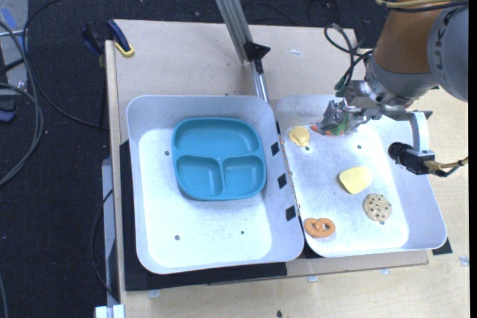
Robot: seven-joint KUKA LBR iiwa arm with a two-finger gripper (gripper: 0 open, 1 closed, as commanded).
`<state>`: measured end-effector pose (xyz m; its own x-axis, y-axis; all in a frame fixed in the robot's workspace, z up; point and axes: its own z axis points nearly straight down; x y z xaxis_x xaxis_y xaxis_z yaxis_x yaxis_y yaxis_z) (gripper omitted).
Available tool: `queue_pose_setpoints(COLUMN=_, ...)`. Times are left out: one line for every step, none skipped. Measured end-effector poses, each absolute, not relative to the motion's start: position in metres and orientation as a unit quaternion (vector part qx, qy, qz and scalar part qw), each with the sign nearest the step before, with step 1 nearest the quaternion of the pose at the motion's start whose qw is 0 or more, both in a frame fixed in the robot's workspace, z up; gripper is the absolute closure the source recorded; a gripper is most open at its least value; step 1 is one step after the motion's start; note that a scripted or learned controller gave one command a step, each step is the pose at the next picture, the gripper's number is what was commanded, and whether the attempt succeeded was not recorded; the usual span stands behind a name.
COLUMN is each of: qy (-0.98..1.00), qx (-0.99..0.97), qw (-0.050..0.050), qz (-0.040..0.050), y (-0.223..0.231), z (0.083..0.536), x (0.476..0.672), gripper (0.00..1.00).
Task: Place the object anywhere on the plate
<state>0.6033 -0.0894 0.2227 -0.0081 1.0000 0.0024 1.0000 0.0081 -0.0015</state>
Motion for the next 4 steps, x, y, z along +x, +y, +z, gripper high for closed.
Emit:
queue_pose_setpoints(qy=-0.710, qx=-0.704, qw=0.002, qz=-0.0002, y=-0.028, z=0.227, x=0.586, gripper=1.00)
queue_pose_setpoints(qy=-0.709, qx=-0.705, qw=0.001, qz=0.0003, y=0.022, z=0.219, x=0.578, gripper=1.00)
queue_pose_setpoints(qy=-0.710, qx=-0.704, qw=0.000, qz=-0.0009, y=0.080, z=0.232, x=0.571, gripper=1.00)
queue_pose_setpoints(qy=-0.710, qx=-0.704, qw=0.001, qz=-0.0007, y=0.127, z=0.238, x=0.557, gripper=1.00)
